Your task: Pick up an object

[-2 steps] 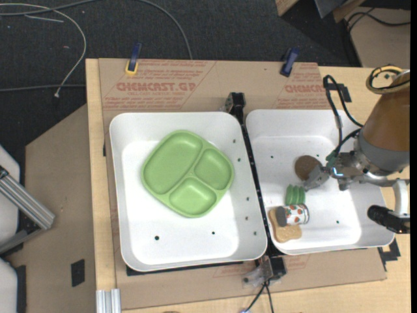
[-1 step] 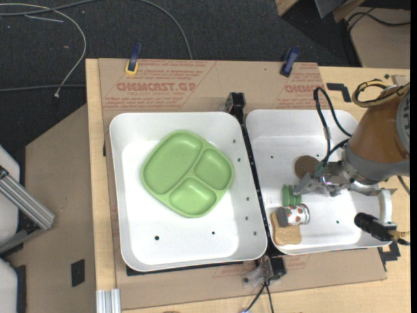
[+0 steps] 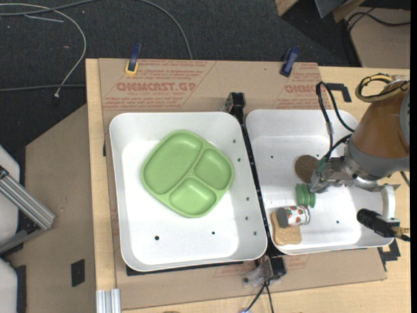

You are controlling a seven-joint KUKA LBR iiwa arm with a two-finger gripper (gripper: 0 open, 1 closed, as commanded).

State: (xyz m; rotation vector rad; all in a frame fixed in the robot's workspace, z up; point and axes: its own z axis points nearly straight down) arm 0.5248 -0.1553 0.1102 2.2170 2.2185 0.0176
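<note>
In the right bin [image 3: 280, 132] lie a brown round disc [image 3: 303, 167], a small green block [image 3: 305, 195], a white can with red spots [image 3: 297, 215] and a tan slice of bread [image 3: 287, 235]. My gripper [image 3: 320, 180] reaches in from the right and sits low in the bin. It is just right of the brown disc and right above the green block's upper edge. The wrist hides the fingertips, and nothing is visibly lifted off the bin floor.
The left bin [image 3: 124, 132] holds a light green divided plate [image 3: 187, 173]. A black divider bar [image 3: 249, 175] runs between the bins. The arm's grey and orange body [image 3: 381, 139] covers the right bin's far right side.
</note>
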